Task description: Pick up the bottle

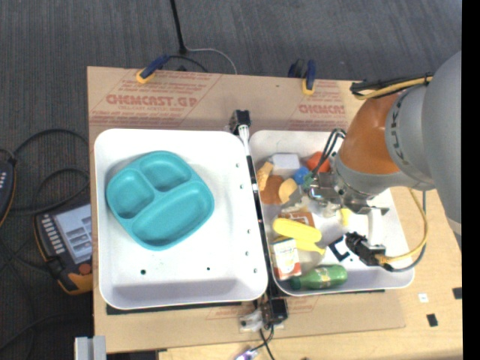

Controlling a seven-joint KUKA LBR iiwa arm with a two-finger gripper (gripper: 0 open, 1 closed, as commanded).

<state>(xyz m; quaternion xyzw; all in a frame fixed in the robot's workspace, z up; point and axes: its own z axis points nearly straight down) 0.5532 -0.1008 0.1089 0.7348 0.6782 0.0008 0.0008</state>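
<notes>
A green bottle (320, 277) lies on its side along the near wall of the right bin (397, 276), its cap end pointing left. My gripper (321, 194) hangs over the middle of that bin, among the clutter and well behind the bottle, roughly a hand's width away from it. The grey wrist and orange band hide the bin's far right part. Nothing can be seen between the fingers from this angle.
Around the gripper lie a yellow banana (298, 232), a small carton (285, 258), tan bread-like pieces (286, 190), a blue item (301, 176) and a white block (285, 161). The left bin (120, 276) holds a teal divided plate (159, 198).
</notes>
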